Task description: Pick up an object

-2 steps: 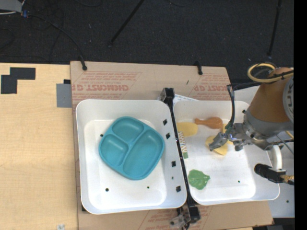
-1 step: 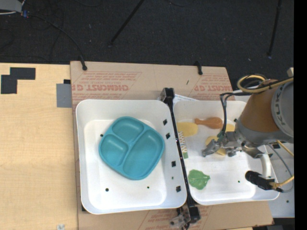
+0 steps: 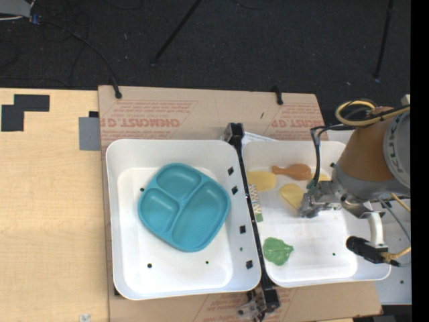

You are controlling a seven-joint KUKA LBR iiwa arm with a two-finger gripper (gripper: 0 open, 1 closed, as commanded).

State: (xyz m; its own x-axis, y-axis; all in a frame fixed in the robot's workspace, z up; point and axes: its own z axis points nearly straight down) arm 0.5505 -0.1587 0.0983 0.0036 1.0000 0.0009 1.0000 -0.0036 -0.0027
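green leaf (image 3: 277, 251): below-left of my gripper (image 3: 309, 208), well apart.
yellow piece (image 3: 291, 194): touching, just left.
my grip: cannot tell.

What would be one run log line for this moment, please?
arm: over right bin | hand: low beside pale yellow piece | grasp: not visible | left bin: teal divided plate | right bin also: green piece, orange piece

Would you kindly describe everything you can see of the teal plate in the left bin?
The plate is teal, smooth and plastic-looking, rounded in outline, with raised ridges dividing it into three compartments. It lies flat, face up, on the floor of the left bin, about central, turned at an angle to the walls. Nothing rests in it or touches it.
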